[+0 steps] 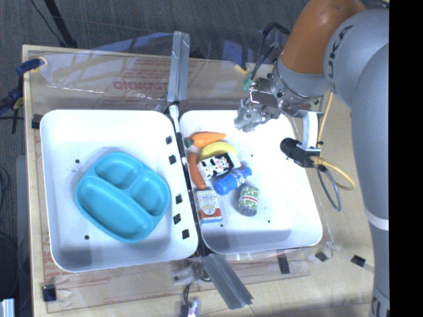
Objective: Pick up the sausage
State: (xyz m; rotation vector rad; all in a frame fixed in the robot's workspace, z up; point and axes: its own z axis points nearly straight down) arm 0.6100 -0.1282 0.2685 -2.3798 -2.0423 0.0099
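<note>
one sausage [195,169] in the right bin [297,197], lying flat against the bin's left wall, right by the divider between the bins. reddish-orange, long axis runs near-to-far in the camera view, roughly parallel to the wall; far end sits just under the carrot [207,138], near end points toward the small carton [207,205]. its right side is partly covered by neighbouring items so full length is not visible.

carrot lies crosswise above it, long axis left-right, tip pointing right. banana [218,150] just below the carrot, touching the black-and-white cow toy [217,166]. blue bottle [229,179] is tilted, beside the cow toy, and a small green can [248,200] lies just to the bottle's near-right. carton lies flat at the near end of the pile, against the left wall.

left bin [59,137] holds a blue divided plate [123,196] with three compartments, sitting flat, well apart from the sausage.

gripper [250,119] hangs over the far edge of the right bin, up-right of the pile and apart from the sausage, nothing between its fingers. how far open they are — cannot tell from this angle. arm's orange band [317,25] sits above it, arm coming in from the right.
</note>
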